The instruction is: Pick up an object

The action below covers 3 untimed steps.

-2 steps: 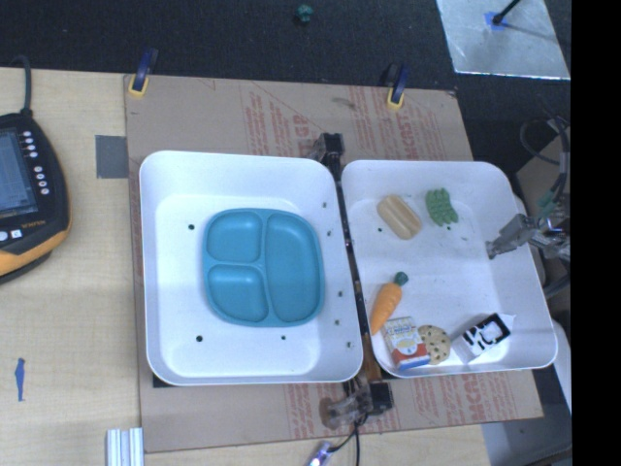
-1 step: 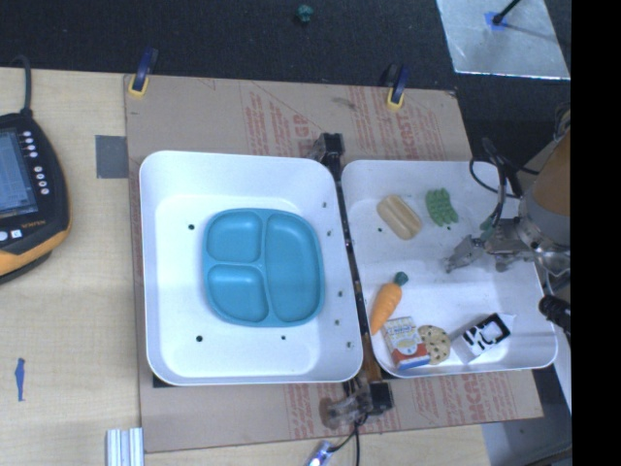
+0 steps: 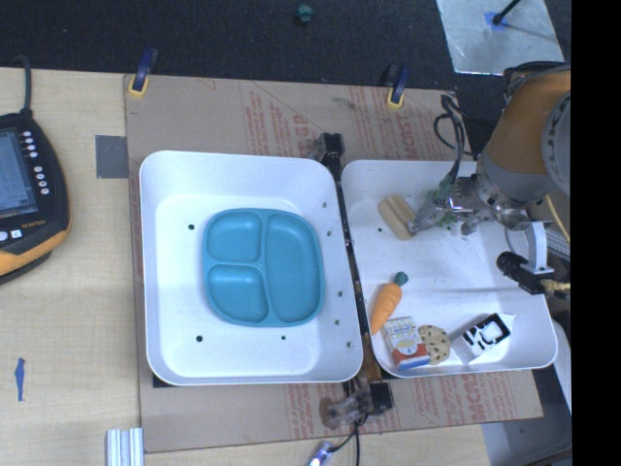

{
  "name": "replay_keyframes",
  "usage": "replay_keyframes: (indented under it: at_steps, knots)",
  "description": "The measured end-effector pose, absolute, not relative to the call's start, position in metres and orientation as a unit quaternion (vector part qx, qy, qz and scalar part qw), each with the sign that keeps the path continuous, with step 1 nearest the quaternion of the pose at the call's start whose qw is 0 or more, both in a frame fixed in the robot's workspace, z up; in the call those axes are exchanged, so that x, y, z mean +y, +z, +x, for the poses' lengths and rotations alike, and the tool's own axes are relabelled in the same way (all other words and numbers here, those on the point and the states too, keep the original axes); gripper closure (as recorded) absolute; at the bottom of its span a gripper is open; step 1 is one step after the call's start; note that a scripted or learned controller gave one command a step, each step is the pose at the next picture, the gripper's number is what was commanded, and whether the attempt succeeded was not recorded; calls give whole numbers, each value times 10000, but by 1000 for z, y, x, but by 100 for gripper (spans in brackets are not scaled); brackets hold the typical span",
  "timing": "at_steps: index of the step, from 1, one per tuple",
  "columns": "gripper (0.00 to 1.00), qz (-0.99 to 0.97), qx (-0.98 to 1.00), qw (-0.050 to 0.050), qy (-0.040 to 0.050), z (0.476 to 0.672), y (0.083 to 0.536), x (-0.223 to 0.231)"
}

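My gripper (image 3: 444,221) hangs low over the far part of the right bin (image 3: 529,362), open, with nothing clearly held between its fingers. Just left of it lies a tan bread-like roll (image 3: 395,216), close to the left fingertip. An orange carrot (image 3: 385,305) with a green top lies against the bin's left wall. At the front of this bin sit a small snack box (image 3: 403,343), a round cookie (image 3: 433,343) and a black-and-white block (image 3: 485,335).
The left bin (image 3: 170,192) holds a blue divided plate (image 3: 263,266). A black clamp (image 3: 332,149) sits between the bins at the back. A teach pendant (image 3: 24,197) lies at the far left of the bench. Cables trail from the arm at the right.
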<state>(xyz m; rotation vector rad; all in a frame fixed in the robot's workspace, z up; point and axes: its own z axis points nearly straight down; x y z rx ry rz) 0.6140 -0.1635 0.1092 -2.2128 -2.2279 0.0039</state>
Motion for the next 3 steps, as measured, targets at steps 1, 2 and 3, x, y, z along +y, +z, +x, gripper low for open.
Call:
replay_keyframes:
  at_steps: [1,2,3]
  knots:
    - [0,-7054,-7089,9,6,656,92,-179]
    - [0,-7053,-7089,7,14,565,93,-199]
    - [0,-7059,-7083,9,5,656,92,-212]
